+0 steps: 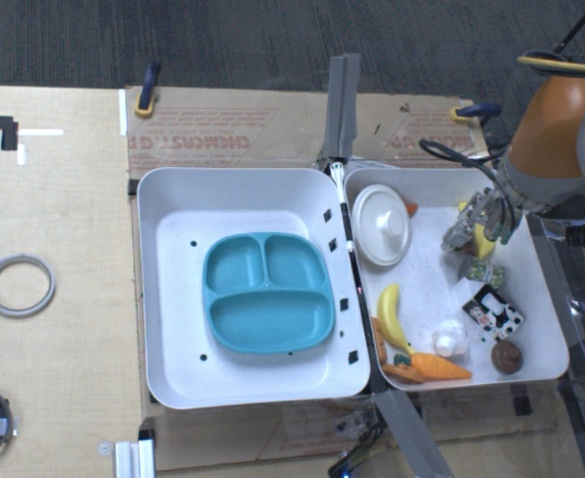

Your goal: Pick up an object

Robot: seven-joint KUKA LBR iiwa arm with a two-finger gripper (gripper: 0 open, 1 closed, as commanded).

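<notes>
Right white bin (427,199): yellow banana (393,318) lies near its front-left corner, long axis running back-to-front, lower tip touching the orange carrot (434,367) along the front edge. Gripper (476,229) sits low by the bin's back-right edge w/ a small yellow-green object (484,244) at its tip. Grey arm w/ orange band (559,118) comes in from the right, wrist angled down-left. Can't tell the grip state.

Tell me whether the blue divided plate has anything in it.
Empty. The blue divided plate lies flat in the left bin, and all three compartments show bare blue.
</notes>
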